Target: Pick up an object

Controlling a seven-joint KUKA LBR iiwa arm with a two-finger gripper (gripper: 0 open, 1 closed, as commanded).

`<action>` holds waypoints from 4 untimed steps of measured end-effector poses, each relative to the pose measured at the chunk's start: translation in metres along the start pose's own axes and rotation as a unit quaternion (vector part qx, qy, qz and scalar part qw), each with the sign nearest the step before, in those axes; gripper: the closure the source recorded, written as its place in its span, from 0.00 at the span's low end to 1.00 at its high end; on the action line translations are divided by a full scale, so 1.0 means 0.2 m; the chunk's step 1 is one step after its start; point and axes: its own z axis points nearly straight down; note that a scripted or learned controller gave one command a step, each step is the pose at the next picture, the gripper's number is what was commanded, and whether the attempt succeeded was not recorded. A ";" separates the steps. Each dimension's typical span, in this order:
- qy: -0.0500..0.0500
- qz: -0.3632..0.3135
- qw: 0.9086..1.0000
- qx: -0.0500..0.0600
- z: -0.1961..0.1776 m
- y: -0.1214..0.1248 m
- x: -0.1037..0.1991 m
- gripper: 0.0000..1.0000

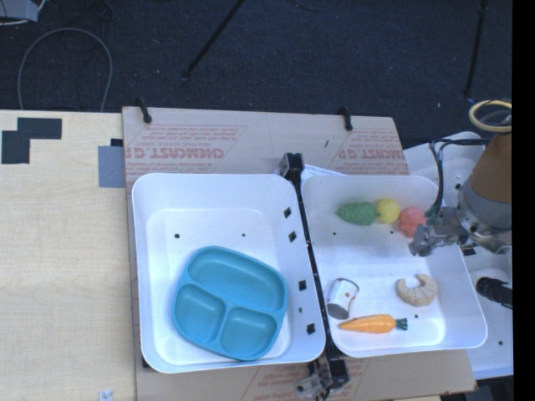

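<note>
Just beside the pincer (424, 242), grip state unclear, lies the pink ball (410, 219).

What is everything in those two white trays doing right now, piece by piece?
Blue divided plate: flat in the left bin, nothing on it.
Toy carrot: lying on its side, right bin.
Croissant: lying flat.
Small can: tipped over.
Green vegetable: touching the yellow ball.
Pink ball: beside the tool.
</note>
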 end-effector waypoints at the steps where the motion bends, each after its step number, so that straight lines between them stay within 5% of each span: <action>1: 0.000 -0.003 1.000 -0.001 -0.31 -0.01 0.01 1.00; 2: 0.001 -0.003 1.000 0.001 -0.36 -0.01 0.01 1.00; 4: 0.003 -0.005 1.000 0.002 -0.36 -0.04 0.58 1.00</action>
